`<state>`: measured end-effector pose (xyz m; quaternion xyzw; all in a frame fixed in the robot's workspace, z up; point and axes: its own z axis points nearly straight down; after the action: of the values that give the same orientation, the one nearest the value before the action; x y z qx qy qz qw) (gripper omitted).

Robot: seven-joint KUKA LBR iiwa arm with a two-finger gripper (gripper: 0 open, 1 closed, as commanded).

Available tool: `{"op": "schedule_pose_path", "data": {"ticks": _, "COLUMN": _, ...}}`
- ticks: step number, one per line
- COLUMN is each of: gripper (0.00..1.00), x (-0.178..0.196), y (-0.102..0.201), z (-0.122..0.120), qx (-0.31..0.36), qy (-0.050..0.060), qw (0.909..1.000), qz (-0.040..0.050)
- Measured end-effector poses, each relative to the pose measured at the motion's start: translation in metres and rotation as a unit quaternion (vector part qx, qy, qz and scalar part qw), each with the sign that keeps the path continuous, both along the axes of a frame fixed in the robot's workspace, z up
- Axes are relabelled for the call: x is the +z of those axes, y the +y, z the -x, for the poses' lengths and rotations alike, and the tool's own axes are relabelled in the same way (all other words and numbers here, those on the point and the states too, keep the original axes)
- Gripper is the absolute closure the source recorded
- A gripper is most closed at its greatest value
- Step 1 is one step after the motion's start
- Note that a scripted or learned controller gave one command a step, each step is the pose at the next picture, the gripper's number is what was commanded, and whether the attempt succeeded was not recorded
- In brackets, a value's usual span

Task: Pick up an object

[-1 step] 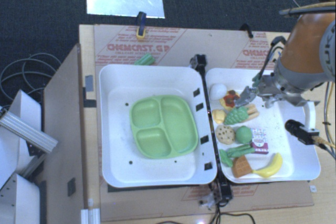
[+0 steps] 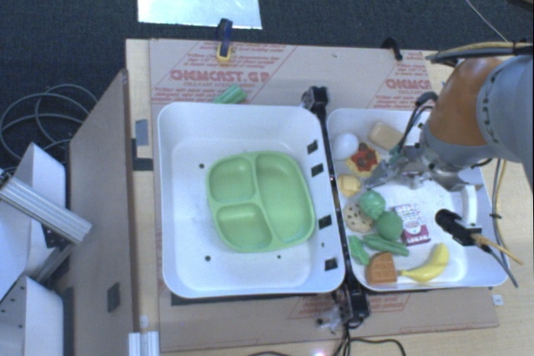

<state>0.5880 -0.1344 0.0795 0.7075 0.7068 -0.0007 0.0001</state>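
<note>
Reaching into the right bin [image 2: 492, 267], the gripper [image 2: 382, 173] hovers beside a red toy [image 2: 364, 157], its opening impossible to judge. Toy foods lie crowded: a descent could nudge the white egg [image 2: 345, 145] or green vegetable [image 2: 372, 203] and close on nothing.

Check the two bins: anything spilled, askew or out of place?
Nothing spilled. The green divided tray lies rotated in the left bin, not square to its walls. The toy food, banana included, is all inside the right bin. A green item lies outside, behind the left bin.
</note>
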Motion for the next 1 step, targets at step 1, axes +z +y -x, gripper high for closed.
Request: {"op": "schedule_pose_path", "data": {"ticks": 1, "gripper": 0.0, "x": 0.0043, "y": 0.0424, "z": 0.106, "qx": 0.001, "qy": 0.003, "qw": 1.0, "qz": -0.0027}}
